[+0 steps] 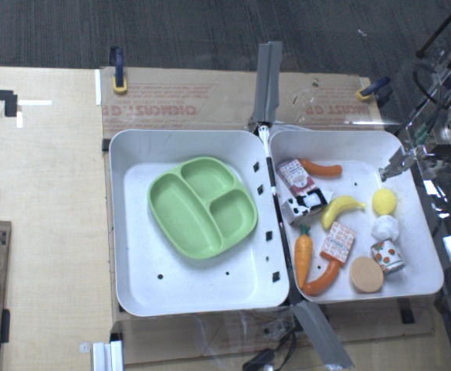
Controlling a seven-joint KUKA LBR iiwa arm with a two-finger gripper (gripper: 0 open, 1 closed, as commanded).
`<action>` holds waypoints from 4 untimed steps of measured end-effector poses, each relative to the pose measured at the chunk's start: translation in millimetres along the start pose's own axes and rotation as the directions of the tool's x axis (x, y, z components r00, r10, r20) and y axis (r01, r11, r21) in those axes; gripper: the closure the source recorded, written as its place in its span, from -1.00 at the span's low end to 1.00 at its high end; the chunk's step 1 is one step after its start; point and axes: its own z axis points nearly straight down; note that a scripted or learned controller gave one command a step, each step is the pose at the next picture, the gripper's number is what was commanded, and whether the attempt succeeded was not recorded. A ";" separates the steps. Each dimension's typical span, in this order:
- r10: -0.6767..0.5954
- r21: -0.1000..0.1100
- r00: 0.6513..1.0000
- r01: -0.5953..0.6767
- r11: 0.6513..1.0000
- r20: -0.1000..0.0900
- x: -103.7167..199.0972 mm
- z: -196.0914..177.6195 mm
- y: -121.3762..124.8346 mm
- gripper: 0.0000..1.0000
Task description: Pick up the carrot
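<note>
Carrot (303, 255) upright in frame, green top far-side.

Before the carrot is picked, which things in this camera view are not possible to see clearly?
- Gripper: small against cluttered parts at the right edge; finger state unreadable.
- Arm: cut off by the right edge.
- Carrot: its lower tip meets an orange curved piece; overlap unclear.
- Small cartons: print too small to read.

Bright, even overhead light fills the scene. The two white bins (125, 230) look nearly washed out, with faint glare along their rims and soft, short shadows under the green plate (202, 207). The dark floor (210, 14) along the top edge is dim. Focus is slightly soft throughout, with fine detail grainy.
</note>
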 end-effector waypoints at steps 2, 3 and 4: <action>-0.009 -0.001 1.000 0.009 1.000 -0.001 111.9 136.9 -58.7 -1.00; 0.283 -0.002 0.959 -0.283 0.959 0.001 167.7 37.4 -93.1 -1.00; 0.335 0.000 0.942 -0.335 0.942 0.000 102.8 137.5 -94.2 -1.00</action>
